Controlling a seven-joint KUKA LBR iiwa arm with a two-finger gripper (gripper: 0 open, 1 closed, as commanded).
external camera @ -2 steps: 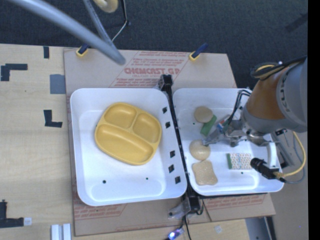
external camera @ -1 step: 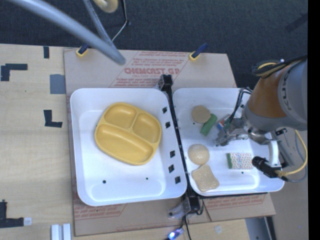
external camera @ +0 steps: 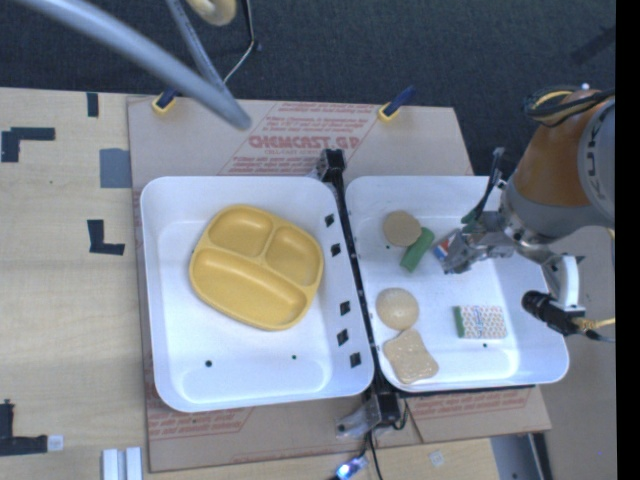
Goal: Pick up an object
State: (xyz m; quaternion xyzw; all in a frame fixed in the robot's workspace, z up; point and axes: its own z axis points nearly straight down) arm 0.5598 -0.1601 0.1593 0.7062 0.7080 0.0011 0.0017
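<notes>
The left bin (external camera: pixel 165 368) holds one yellow divided plate (external camera: pixel 257 265) near its middle. The right bin (external camera: pixel 545 363) holds five things: two round tan pieces (external camera: pixel 402 229), a toast-like slice (external camera: pixel 411 356) in the near left corner, a green block (external camera: pixel 417 250) and a patterned packet (external camera: pixel 480 321). The tool (external camera: pixel 458 253) hangs low just right of the green block; whether it is released or clenched, I cannot tell.

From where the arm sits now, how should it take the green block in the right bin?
Grip the green block across its narrow width, mid-length, coming straight down. It lies flat and slanted, its upper end close against the round tan piece, so probably turn the gripper to close on its free long sides.
</notes>
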